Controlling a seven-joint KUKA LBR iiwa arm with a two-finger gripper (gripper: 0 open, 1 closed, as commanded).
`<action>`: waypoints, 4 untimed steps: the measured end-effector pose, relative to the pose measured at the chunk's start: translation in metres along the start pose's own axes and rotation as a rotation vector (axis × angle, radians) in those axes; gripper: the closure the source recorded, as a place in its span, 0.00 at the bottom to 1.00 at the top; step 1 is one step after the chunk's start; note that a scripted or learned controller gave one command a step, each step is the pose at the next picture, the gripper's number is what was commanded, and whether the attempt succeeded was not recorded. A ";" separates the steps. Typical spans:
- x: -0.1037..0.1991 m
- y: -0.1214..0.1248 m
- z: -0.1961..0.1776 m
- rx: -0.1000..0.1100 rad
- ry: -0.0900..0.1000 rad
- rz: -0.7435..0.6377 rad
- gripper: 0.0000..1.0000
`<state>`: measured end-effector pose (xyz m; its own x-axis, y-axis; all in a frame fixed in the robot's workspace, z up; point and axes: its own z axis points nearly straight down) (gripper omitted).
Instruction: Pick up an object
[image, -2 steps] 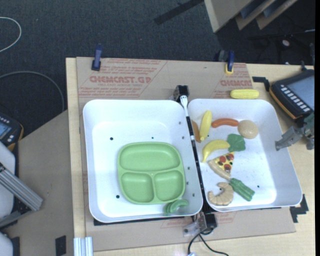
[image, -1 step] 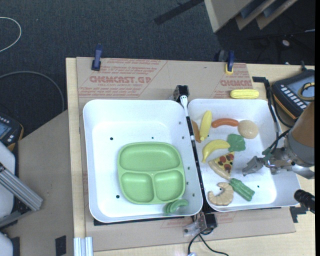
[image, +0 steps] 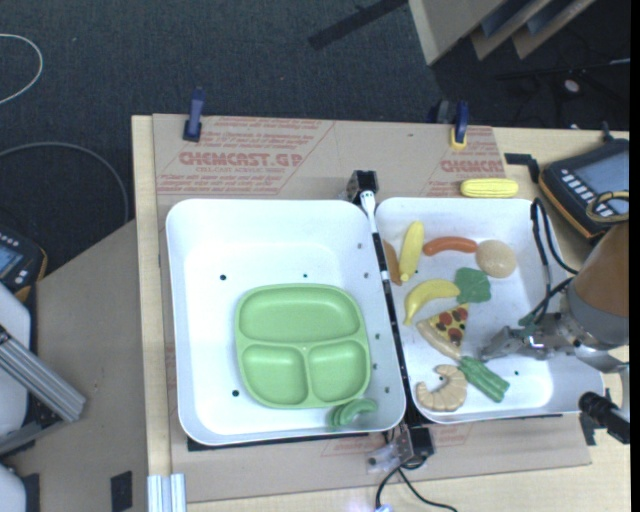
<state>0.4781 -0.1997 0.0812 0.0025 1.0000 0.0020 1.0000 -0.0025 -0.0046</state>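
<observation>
Jaws (image: 492, 348) low inside right bin (image: 540, 395), reaching in from the right edge; whether spread or pressed together, cannot tell. Nothing visibly between them. Pizza slice (image: 446, 328) just left of tips; green bean-like piece (image: 484, 378) just below; croissant (image: 443, 389) below-left. Broccoli (image: 473, 285), two bananas (image: 431, 295), sausage (image: 450, 245), pale roll (image: 495, 259) farther up-left. Green divided plate (image: 300, 345) in left bin (image: 200, 300), well apart.

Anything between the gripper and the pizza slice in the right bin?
Nothing visible. The gripper sits low in the right bin, just right of the pizza slice, with bare bin floor between them. The green toy lies just below that path, and the croissant farther down.
</observation>
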 end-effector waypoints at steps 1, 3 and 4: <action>0.082 0.002 -0.087 -0.010 -0.002 -0.010 0.00; 0.149 0.001 -0.143 -0.009 -0.001 -0.010 1.00; 0.231 0.001 -0.270 -0.020 0.001 -0.015 1.00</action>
